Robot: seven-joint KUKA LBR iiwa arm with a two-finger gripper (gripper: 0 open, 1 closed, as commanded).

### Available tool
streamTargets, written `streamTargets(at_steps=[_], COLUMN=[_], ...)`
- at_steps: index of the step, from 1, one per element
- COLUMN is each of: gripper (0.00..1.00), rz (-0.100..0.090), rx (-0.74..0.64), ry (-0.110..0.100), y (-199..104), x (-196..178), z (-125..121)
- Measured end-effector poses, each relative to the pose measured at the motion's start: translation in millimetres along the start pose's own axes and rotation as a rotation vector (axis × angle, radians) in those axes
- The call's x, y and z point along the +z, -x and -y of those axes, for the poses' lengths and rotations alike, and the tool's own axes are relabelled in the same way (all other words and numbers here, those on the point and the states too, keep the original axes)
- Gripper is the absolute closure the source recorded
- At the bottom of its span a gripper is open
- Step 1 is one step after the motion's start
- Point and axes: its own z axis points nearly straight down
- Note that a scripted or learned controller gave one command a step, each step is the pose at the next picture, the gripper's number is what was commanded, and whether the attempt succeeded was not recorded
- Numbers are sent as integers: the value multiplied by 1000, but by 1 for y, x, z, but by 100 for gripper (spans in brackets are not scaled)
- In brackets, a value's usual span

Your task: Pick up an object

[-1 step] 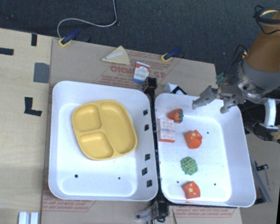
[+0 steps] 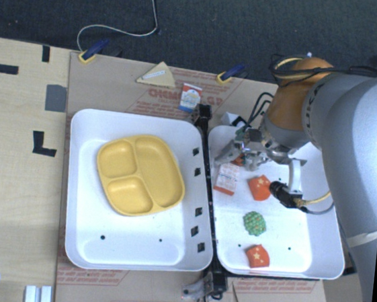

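1. Below your two-finger metal gripper (image 2: 249,154), low in the shallow white plastic right bin (image 2: 322,253), you have several candidates; I cannot tell how far it is open, or whether it has hold of anything.
2. Just beside it lie a flat white-and-red paper packet (image 2: 226,178) and a small red-orange rounded plastic piece (image 2: 259,187): crowding risks a pinch on the thin packet or a nudge.
3. Farther off, the bumpy green ball (image 2: 255,222) may roll away.
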Motion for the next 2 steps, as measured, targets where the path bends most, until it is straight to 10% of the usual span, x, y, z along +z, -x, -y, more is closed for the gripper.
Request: streamTargets(at_steps=[1,2], gripper=[0,100], rz=[0,0], rx=[-1,-2], ry=[0,1], y=[4,3], x=[9,0], z=[-22,-22])
